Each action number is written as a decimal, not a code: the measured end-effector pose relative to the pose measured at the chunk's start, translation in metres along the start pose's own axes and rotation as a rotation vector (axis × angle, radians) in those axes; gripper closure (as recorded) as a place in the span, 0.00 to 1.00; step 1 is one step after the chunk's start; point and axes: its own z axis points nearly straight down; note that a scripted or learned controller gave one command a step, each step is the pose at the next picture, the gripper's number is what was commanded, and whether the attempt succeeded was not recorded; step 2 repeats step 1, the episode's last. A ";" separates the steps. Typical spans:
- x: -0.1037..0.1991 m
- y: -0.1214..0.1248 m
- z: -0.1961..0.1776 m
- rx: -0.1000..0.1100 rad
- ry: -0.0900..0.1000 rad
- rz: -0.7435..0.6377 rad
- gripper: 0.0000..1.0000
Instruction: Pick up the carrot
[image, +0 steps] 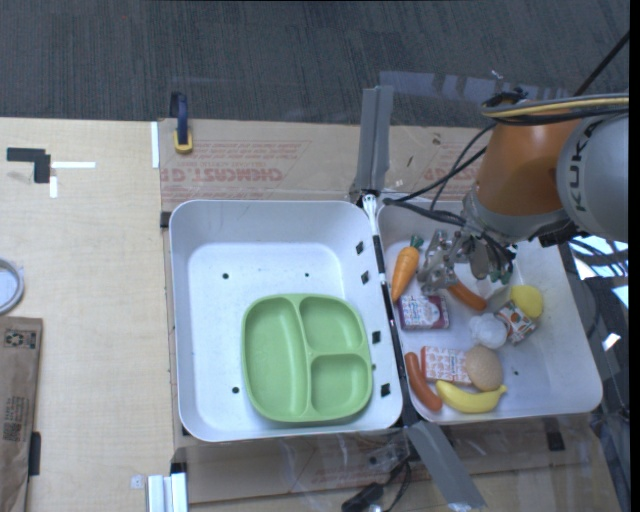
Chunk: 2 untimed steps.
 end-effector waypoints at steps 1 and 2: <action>-0.001 -0.001 -0.010 -0.002 -0.005 0.006 1.00; -0.001 -0.001 -0.010 -0.002 -0.005 0.006 1.00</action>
